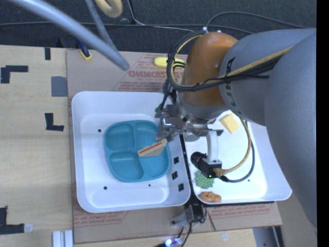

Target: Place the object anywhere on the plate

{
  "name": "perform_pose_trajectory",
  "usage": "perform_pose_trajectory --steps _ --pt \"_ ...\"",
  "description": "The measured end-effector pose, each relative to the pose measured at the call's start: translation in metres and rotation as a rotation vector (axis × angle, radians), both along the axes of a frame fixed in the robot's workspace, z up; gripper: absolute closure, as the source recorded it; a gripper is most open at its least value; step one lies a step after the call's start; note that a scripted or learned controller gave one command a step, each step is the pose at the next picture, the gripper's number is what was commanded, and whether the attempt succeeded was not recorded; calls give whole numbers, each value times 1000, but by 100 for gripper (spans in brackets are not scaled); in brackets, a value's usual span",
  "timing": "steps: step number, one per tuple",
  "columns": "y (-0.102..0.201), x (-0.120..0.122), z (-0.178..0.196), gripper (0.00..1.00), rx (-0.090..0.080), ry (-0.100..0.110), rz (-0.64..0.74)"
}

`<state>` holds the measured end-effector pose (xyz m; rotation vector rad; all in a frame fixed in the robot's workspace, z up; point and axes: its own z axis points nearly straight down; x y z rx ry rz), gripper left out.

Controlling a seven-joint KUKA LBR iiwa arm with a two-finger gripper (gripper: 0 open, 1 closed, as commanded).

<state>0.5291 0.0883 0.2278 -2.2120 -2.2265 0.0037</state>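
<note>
While my gripper (163,138) hangs over the plate (134,151), its fingers clasp a tan wedge (152,149); I see the plate in the left bin (87,138).

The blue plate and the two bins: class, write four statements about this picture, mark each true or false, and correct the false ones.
1. The blue plate lies in the left bin. True.
2. The plate is round and undivided. False: it has compartments.
3. A tan, sandwich-like piece rests over the plate's right part. True.
4. The green item sits on the plate. False: it lies in the right bin.
</note>
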Motion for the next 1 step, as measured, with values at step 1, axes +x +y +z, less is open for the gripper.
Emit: perform_pose_trajectory --steps 1 --pt "45 -22 -13 100 -1 1 -1"
